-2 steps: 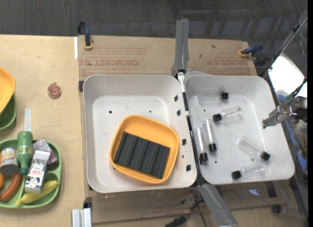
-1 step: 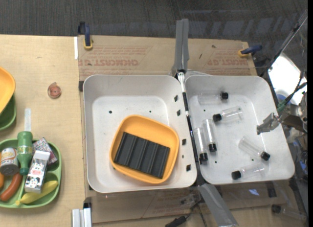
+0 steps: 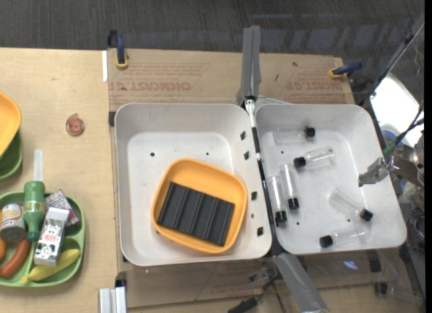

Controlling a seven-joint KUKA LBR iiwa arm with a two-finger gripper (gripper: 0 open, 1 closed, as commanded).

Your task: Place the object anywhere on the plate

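An orange-yellow plate (image 3: 200,175) sits in the left white bin (image 3: 135,170), toward its front. A black ribbed rectangular object (image 3: 196,213) lies flat on the plate, tilted slightly. In the right white bin (image 3: 358,123) several clear vials with black caps lie scattered, among them one at the back (image 3: 297,133), one in the middle (image 3: 315,159) and one at the front (image 3: 343,237). My gripper (image 3: 371,173) is at the right bin's right rim, above the wall, with nothing visibly in it. It is far from the plate.
A metal divider post (image 3: 250,62) stands between the bins at the back. A green tray of toy food (image 3: 40,237) rests on the wooden table at the left. Cardboard (image 3: 182,79) lies under the bins, held by clamps (image 3: 119,52).
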